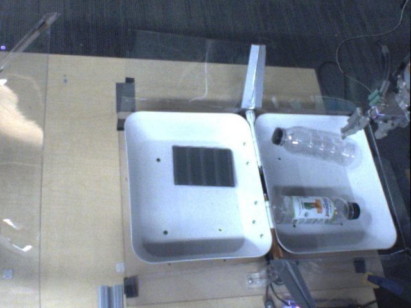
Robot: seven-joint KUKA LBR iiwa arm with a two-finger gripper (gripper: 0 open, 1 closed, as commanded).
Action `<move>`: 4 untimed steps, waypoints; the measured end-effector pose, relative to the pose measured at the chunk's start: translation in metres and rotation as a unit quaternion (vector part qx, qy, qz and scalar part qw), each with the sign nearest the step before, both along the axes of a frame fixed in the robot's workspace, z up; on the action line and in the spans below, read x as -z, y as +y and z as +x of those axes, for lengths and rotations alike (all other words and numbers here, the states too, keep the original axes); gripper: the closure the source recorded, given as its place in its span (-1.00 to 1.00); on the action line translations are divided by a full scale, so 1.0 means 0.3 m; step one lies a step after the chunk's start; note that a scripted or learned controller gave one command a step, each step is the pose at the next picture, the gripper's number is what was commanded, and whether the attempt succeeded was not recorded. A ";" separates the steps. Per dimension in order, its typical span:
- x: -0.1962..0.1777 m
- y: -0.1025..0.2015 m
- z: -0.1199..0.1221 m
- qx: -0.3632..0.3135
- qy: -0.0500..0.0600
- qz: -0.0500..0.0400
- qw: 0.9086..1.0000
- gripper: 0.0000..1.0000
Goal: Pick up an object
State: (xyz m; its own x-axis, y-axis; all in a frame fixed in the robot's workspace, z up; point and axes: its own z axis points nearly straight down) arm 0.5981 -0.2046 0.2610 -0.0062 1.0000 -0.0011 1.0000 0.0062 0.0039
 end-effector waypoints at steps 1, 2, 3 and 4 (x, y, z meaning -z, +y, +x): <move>0.397 0.079 0.072 -0.129 -0.019 -0.008 0.991 -1.00; 0.398 0.079 0.072 -0.129 -0.018 -0.008 0.991 -1.00; 0.508 0.072 -0.041 -0.133 -0.003 -0.001 0.991 -1.00; 0.593 0.038 0.160 -0.176 0.026 0.008 0.984 -1.00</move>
